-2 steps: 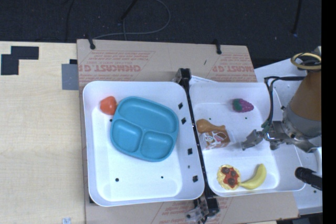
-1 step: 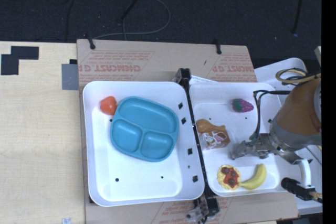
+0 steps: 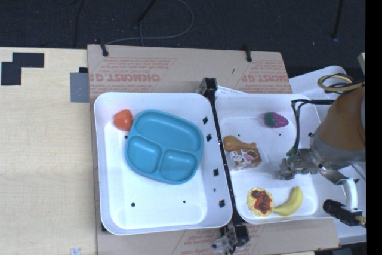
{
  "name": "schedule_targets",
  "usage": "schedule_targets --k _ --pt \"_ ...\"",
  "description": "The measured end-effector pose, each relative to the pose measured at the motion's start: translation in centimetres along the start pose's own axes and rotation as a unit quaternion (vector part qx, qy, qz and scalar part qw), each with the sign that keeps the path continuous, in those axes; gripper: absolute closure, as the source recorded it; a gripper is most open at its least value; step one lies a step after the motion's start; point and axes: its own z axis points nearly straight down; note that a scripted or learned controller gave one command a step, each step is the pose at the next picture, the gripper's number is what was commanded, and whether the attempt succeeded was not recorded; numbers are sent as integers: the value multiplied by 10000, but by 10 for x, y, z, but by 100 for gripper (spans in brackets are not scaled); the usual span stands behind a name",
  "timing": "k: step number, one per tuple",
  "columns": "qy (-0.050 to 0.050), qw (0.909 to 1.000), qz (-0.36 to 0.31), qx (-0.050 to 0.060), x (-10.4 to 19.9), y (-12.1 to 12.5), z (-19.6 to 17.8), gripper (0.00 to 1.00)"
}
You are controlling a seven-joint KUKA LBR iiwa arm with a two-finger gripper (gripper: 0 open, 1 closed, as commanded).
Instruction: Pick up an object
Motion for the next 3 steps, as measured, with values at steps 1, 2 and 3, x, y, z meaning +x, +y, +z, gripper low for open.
schedule_targets --k 1,2,3 --pt "-10 10000 -38 -28 2 1 -42 100" --pt "-13 10000 -36 -33 -2 3 -85 100" --pt "-14 10000 -36 -33 -2 4 -120 100"
